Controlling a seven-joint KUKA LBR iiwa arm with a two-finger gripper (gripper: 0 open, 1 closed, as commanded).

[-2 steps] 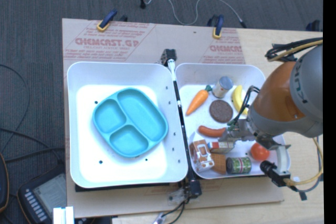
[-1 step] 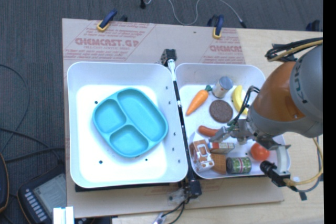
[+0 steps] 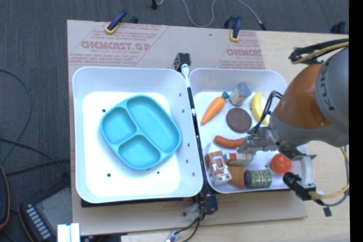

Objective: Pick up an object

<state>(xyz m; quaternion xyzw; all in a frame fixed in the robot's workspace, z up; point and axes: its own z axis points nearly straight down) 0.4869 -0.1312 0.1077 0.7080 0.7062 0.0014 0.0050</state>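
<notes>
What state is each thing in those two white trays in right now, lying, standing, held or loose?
Blue divided plate: flat in left bin, nothing on it.
Carrot: lying loose, tilted.
Banana: lying by the arm.
Brown cookie: flat.
Sausage: lying, loose.
Green can: on its side.
Tomato: resting loose.
Gripper: low over right bin.
</notes>
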